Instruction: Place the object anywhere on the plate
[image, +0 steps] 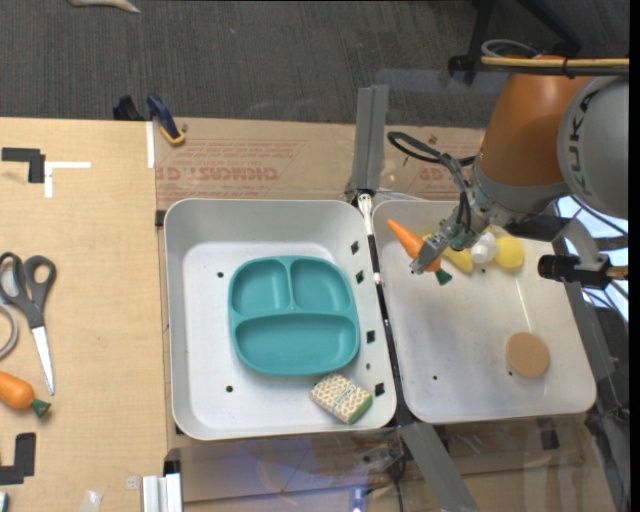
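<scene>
A teal divided plate (294, 315) lies in the left bin (190, 300). An orange toy carrot (408, 238) slants at the top left of the right bin (470, 390), close to the wall between the bins. My gripper (438, 258) comes down from the right onto the carrot's thick end and is shut on it. The carrot's tip points up and to the left. Whether the carrot is lifted off the bin floor is unclear.
A yellow piece (505, 252) and a small white piece (483, 250) lie just right of the gripper. A tan round disc (527, 354) sits at the right bin's lower right. A patterned block (341, 398) rests below the plate. Scissors (30, 300) and another carrot (15, 392) lie on the bench at left.
</scene>
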